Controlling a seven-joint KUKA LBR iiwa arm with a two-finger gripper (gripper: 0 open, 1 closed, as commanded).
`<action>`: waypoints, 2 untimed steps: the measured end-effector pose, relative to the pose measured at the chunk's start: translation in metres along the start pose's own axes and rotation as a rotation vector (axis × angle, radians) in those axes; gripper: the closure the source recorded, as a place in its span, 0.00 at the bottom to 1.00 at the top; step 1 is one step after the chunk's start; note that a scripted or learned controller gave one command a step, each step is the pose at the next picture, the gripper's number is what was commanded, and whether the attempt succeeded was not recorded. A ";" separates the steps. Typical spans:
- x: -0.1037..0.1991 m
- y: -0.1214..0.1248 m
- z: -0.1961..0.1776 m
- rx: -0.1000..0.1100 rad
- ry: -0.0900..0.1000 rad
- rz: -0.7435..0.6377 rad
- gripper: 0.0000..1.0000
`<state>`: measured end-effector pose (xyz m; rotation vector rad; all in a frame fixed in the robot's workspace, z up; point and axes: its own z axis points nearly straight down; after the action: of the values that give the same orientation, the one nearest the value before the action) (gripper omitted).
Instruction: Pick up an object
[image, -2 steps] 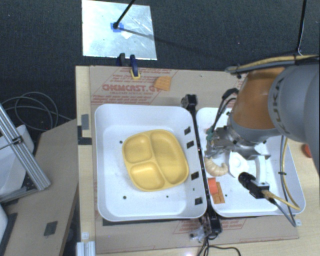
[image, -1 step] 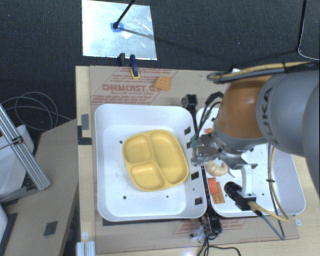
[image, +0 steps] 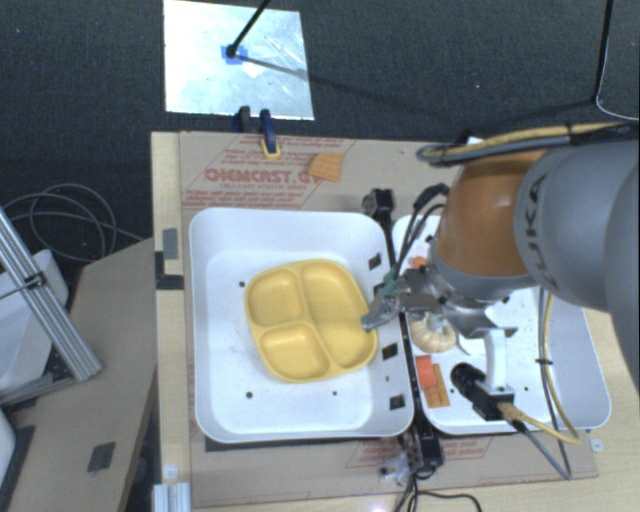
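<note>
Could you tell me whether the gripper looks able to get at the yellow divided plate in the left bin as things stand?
Probably yes: the gripper hangs at the yellow divided plate's right rim, and nothing lies on it.

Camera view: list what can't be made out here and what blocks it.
- Gripper: whether open or shut; the wrist hides most of it.
- Right bin: much of its floor lies under the arm.
- Tan object: partly hidden by the wrist, its kind unclear.
- Orange piece: too small to identify.
- Yellow tray: right rim partly hidden by the gripper.
</note>
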<state>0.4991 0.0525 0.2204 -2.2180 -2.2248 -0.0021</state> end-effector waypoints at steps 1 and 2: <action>-0.064 0.046 0.038 0.000 -0.004 0.008 0.00; -0.060 0.046 0.026 -0.003 -0.002 -0.002 1.00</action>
<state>0.5451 -0.0073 0.1948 -2.2181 -2.2294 -0.0034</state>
